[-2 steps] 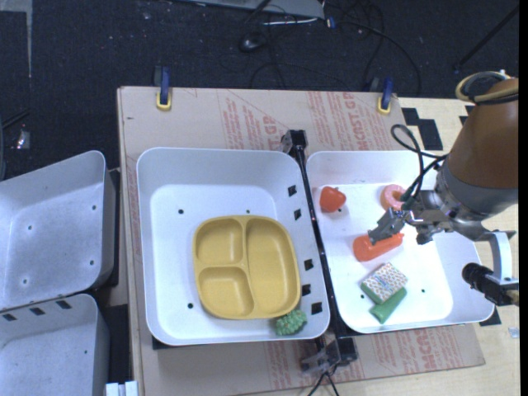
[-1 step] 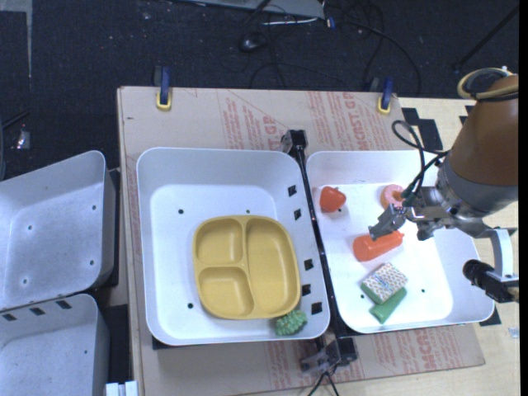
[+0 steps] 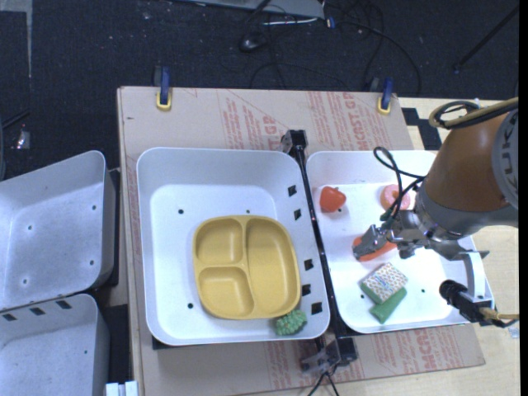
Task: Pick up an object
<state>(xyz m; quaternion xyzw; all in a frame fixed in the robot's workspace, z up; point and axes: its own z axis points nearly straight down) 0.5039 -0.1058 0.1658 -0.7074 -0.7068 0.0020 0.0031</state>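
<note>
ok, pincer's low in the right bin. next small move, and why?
Probably a short descent onto the orange piece. The pincer sits right at it in the right bin, while the red pepper-like toy and the speckled sponge lie apart from it. From this slant I can't tell whether anything is gripped, so I'd confirm the grasp before lifting.
</note>
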